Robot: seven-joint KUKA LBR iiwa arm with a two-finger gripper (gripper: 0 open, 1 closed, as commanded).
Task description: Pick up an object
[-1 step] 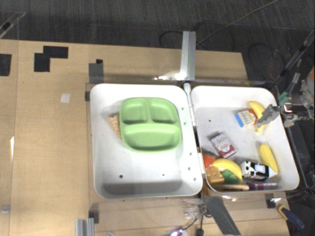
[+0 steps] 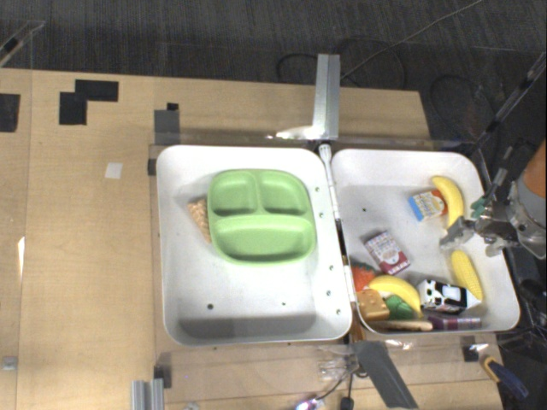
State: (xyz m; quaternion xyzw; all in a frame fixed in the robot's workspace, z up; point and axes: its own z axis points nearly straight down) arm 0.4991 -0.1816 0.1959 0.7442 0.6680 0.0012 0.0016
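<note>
Near-edge clutter in right bin [image 2: 504,314]: black-and-white cow toy [image 2: 444,295], wooden stick, banana-like toy [image 2: 396,291].

Left bin [image 2: 175,254] holds green divided plate [image 2: 260,214].

Right bin: bananas [image 2: 449,197], corn cob [image 2: 466,273], red packet [image 2: 384,248].

Gripper [image 2: 468,226] above right bin, between banana and corn cob; finger state cannot be made out; nothing seen held.

Lighting: even, diffuse overhead; moderately bright. White bins [image 2: 256,314] near overexposure; soft grey shadow along the left bin's lower inner wall. Glare: bright patch on the metal post [image 2: 327,92] between the bins. Focus: generally soft, small items lacking fine detail. Dark floor underexposed.
</note>
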